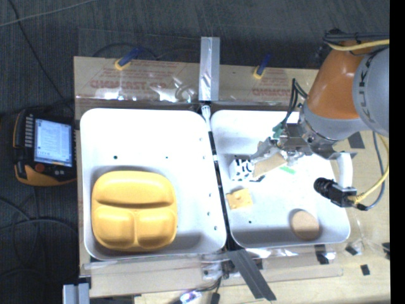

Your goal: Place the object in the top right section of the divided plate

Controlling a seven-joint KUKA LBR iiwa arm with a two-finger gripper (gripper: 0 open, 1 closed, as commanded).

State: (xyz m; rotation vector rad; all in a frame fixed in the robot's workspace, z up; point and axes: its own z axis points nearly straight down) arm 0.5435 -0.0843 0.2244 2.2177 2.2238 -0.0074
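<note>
A yellow divided plate (134, 208) lies in the left bin (145, 122), toward its front left. In the right bin (278, 122) my gripper (256, 162) reaches in from the right, low over the bin's middle. Its tip is right beside a small black-and-white spotted object (243, 168), which it partly hides. I cannot tell whether it touches that object. A flat tan wedge (239, 199) lies just in front of the spotted object. A brown rounded lump (304, 223) rests near the right bin's front right corner.
A small green scrap (288, 168) lies under the wrist. A black cylinder with cables (332, 190) hangs off the arm over the bin's right wall. A handheld pendant (44, 147) sits left of the bench.
</note>
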